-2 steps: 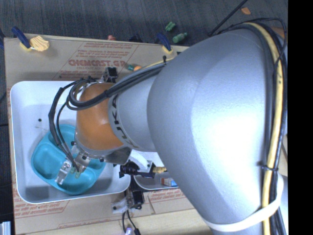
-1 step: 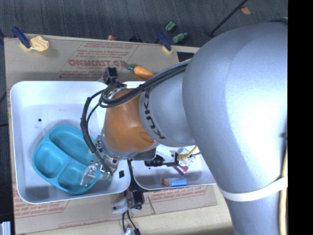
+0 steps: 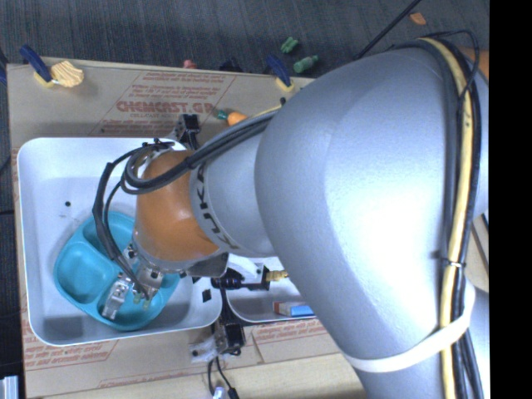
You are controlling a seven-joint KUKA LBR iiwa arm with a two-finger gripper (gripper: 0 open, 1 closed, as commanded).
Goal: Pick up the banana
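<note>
My gripper (image 3: 116,298) reaches down into the left white bin (image 3: 37,214), low over the near right part of a blue dish (image 3: 83,268). The grey arm and its orange band (image 3: 170,214) cover much of that bin and what lies under them. A small yellowish patch (image 3: 140,301) sits right beside the gripper on the dish. I cannot tell whether that patch is the banana.
The right bin (image 3: 249,312) peeks out under the arm, with a small blue and orange object (image 3: 295,309) inside. Blue clamps (image 3: 40,65) (image 3: 278,70) hold the cardboard at the far edge. Cables (image 3: 220,339) hang between the bins at the front.
</note>
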